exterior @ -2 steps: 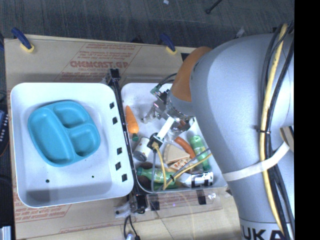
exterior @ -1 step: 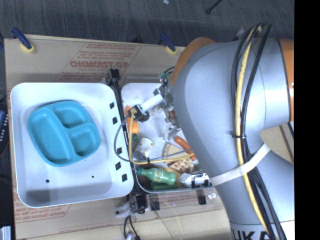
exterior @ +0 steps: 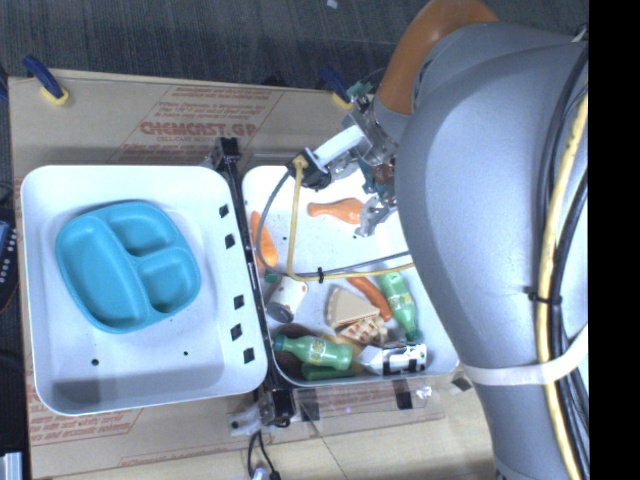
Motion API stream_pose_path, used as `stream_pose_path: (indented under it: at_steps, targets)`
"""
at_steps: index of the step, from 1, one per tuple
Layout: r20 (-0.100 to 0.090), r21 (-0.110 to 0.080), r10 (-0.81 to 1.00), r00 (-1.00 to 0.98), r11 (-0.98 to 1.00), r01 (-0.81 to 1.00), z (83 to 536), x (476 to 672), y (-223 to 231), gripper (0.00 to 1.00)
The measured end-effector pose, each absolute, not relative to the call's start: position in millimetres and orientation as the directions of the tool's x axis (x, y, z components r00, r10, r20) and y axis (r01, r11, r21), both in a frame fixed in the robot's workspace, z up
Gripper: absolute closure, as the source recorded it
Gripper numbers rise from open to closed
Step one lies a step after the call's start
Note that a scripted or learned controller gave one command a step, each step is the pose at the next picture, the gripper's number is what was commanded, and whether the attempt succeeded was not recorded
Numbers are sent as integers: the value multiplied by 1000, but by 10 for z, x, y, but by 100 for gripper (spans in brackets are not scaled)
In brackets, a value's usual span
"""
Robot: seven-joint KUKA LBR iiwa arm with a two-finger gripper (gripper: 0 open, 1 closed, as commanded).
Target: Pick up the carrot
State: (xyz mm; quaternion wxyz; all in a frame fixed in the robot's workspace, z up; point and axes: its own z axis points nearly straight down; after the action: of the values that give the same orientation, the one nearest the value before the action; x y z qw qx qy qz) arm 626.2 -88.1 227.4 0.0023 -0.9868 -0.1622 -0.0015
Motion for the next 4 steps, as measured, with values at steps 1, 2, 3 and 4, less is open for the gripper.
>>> stream_pose_path:
  at_steps: [1,2,3,4]
  targets:
    - [-8,-8,241,971,-971,241,898,6146,-1354,0]
    - [3,-3,372,928,-928,372,2596,6288,-1200,0]
    - [-17,-15,377,926,-926,377,1003,6033,-1025,0]
    - [-7,-7,343,939,-939,343,912,6292,-887,0]
